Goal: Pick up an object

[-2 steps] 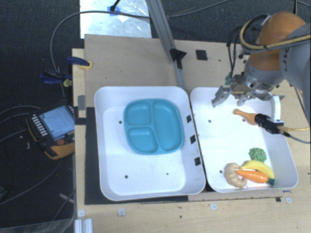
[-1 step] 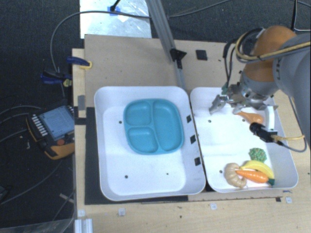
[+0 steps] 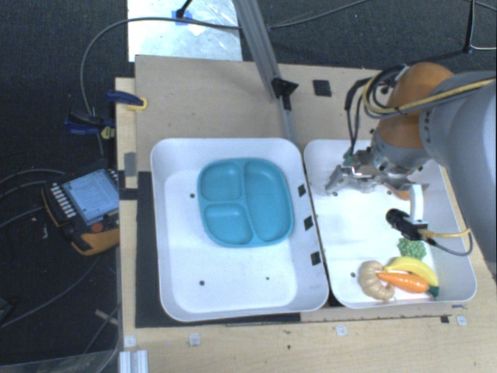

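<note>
A turquoise plastic divided plate lies in the left white bin. In the right white bin, the gripper hovers; its grip cannot be made out. Near the front, an orange toy carrot lies pointing left, partly covering a yellow banana, beside a tan, hard-to-identify lump.

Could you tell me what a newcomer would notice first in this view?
Probably the blue divided plate, lying in the middle of the left bin. Next, the toy food in the right bin's near corner: a banana, a carrot and a beige piece, with the arm above.
</note>
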{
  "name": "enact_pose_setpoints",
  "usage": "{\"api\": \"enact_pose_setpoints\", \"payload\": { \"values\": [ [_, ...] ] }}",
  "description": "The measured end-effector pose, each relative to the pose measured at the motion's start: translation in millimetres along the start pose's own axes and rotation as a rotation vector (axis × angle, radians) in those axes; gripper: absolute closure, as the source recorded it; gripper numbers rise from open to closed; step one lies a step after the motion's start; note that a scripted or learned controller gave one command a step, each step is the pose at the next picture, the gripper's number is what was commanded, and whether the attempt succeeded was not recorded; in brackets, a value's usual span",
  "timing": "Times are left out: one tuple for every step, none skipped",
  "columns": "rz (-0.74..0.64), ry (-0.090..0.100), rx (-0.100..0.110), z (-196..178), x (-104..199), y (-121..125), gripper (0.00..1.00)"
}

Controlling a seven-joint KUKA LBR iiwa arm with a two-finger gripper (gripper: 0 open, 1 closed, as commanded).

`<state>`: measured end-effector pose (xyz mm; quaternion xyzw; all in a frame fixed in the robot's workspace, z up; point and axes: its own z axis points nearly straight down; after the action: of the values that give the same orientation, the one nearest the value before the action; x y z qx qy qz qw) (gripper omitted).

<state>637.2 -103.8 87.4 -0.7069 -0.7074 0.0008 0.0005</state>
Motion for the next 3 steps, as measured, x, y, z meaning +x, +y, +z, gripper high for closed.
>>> {"api": "enact_pose_setpoints", "payload": {
  "values": [
    [0.000,0.000,-0.007,-14,0,2,1.00],
    [-0.002,0.000,-0.008,-79,1,0,1.00],
    [-0.002,0.000,-0.008,-134,0,-9,1.00]
  ]
}}
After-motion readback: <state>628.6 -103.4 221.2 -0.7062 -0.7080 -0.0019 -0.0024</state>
